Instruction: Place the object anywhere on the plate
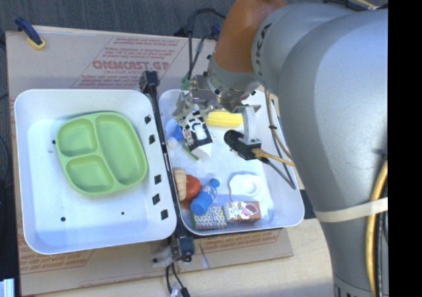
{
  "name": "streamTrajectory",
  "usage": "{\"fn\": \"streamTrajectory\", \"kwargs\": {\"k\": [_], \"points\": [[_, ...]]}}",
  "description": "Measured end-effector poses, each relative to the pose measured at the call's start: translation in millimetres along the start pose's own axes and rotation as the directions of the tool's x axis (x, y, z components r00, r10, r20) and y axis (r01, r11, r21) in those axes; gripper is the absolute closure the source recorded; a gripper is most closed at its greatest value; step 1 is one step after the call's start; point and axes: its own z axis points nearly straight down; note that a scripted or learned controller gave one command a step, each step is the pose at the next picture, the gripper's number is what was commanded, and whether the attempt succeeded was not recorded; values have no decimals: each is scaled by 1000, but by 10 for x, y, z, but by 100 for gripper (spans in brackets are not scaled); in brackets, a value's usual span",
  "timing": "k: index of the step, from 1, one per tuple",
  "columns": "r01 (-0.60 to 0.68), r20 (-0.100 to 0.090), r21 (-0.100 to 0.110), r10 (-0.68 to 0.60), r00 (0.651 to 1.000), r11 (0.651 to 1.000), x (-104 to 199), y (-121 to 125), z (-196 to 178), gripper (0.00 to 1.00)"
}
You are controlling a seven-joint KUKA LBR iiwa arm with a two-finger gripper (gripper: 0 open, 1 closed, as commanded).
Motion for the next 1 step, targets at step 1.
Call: {"fn": "streamTrajectory", "kwargs": {"k": [1], "points": [[0, -1, -1, 0, 1000, 1000, 948, -243, -351, 100]]}}
